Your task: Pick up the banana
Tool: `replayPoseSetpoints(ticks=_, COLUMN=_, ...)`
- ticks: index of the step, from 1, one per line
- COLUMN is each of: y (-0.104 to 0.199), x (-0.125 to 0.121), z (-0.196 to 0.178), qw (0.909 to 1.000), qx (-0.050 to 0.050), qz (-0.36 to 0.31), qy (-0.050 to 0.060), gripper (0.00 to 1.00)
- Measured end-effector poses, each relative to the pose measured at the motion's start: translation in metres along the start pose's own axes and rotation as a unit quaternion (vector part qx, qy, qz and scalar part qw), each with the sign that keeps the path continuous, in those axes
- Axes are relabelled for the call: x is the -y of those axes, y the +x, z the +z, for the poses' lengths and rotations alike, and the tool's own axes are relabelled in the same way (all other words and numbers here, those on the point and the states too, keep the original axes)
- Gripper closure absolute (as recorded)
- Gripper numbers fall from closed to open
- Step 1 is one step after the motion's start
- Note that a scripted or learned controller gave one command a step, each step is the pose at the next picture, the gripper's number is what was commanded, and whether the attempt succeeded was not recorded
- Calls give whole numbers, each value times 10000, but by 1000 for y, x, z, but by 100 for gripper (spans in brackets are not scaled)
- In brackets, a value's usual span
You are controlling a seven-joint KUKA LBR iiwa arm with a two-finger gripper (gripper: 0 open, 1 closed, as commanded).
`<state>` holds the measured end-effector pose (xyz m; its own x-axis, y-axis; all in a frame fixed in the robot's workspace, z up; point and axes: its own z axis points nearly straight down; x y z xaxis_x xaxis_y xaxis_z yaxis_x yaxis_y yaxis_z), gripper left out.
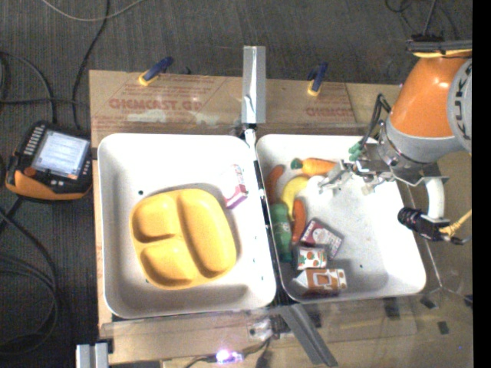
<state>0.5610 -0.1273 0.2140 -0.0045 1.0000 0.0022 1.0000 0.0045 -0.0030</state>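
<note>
Just to the left of the fingers [337, 176], the curved yellow banana [291, 187] lay against the left wall of the right-hand shallow white bin [383, 259], wedged among other toy food: an orange carrot [318, 164] above it, a red chilli-shaped piece [274, 181] on its far side and a green bottle [281, 222] below. I judged that crowding against the wall would leave me little room to slip a finger in behind the fruit. Whether the fingers were parted or closed I could not tell from the slanted view; nothing showed between them, so I counted the banana as not yet picked up. The grey arm with its orange band [430, 90] reached in from the fingers' right, low over the bin. Small printed cartons [318, 259] sat below the fingers, well apart from them. Far to the left, a yellow divided plastic tray [184, 236] rested in the left-hand white bin [115, 205], out of my way.
</note>
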Motion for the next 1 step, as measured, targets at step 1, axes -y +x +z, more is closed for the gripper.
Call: replayPoseSetpoints(ticks=1, y=8, x=-35, z=105, qw=9966, qx=8, qz=-826, qy=-1, gripper=0)
